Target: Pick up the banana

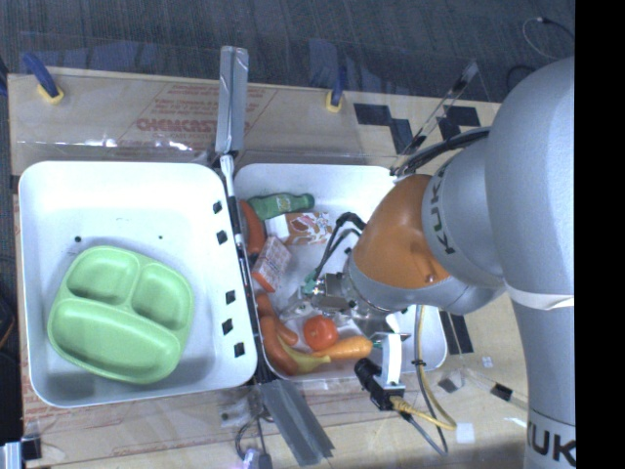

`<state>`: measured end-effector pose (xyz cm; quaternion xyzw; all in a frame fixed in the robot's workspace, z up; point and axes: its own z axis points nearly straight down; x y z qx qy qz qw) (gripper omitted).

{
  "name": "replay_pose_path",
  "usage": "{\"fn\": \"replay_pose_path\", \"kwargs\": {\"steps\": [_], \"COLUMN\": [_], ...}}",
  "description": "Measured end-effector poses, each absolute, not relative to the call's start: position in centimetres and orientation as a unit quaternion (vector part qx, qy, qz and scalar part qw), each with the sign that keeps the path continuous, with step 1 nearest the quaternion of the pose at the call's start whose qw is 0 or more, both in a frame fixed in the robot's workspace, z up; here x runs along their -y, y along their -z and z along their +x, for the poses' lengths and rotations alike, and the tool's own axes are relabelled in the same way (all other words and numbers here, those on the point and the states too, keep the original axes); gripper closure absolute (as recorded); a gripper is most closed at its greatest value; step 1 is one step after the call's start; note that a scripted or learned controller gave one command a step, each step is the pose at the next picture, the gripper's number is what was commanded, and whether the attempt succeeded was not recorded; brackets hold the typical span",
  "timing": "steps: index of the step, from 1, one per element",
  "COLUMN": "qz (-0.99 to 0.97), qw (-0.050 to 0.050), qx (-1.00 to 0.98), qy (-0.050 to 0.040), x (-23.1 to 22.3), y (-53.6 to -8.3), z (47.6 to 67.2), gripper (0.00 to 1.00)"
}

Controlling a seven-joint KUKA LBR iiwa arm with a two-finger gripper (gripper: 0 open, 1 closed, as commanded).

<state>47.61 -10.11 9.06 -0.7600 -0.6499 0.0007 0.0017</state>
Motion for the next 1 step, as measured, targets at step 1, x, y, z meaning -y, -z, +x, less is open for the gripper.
{"fn": "replay_pose_path", "kwargs": {"steps": [1], "qz": [-0.823], "qw": [0.005], "qx": [0.568], "qy": [0.0022], "x": [17.7], "y": [-11.28], "z": [55.31], "gripper": [0.0]}}
